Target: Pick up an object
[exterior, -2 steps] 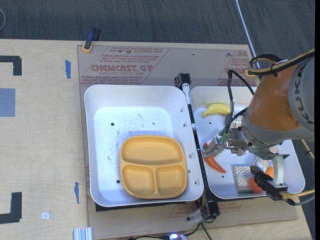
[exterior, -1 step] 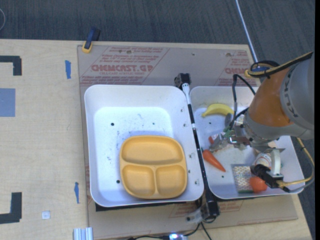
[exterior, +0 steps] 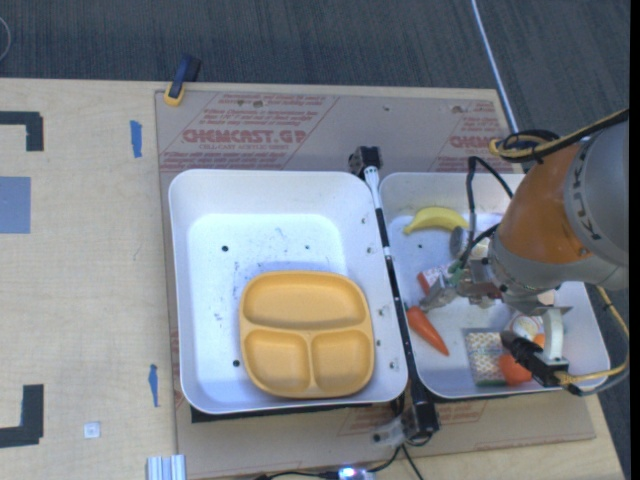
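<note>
My gripper [exterior: 447,286] is low inside the right bin [exterior: 400,193], near its left wall, under the grey wrist with the orange band. A small red and white item [exterior: 429,280] lies right at its tip; whether it is gripped I cannot make out. A yellow banana [exterior: 434,219] rests at the bin's far side, above the gripper. An orange carrot [exterior: 428,330] lies just below the gripper on the bin floor. A speckled packet [exterior: 485,354] and an orange piece [exterior: 514,370] sit near the front wall, partly under the arm.
The left bin [exterior: 200,268] holds a yellow divided plate [exterior: 306,334] at its front. A black bar [exterior: 386,258] runs between the bins. Cables loop off the arm at the right. Brown cardboard [exterior: 260,128] lies beneath both bins.
</note>
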You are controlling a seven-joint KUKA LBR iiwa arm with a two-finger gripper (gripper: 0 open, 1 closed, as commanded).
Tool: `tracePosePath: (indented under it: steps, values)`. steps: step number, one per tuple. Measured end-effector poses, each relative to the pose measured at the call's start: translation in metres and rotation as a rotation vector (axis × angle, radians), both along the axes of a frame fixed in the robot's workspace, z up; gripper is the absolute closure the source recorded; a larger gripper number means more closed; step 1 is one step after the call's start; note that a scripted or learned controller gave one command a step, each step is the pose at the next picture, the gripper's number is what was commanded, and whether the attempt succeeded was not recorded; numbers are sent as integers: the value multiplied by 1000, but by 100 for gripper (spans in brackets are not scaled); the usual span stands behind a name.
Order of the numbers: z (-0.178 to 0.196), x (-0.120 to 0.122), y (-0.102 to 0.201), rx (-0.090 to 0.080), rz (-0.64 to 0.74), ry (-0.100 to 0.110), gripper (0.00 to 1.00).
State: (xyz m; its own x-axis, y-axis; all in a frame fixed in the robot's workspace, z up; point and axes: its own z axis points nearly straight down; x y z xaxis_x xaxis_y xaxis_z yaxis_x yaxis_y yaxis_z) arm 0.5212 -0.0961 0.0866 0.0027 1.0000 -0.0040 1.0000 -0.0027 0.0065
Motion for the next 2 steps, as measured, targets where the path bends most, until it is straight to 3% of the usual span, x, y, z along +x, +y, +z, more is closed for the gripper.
tracePosePath:
  steps: [1,2]
  values:
    - [0,-16,1,-3,-1,-3,0]
    - [10,-16,2,-1,0,-4,100]
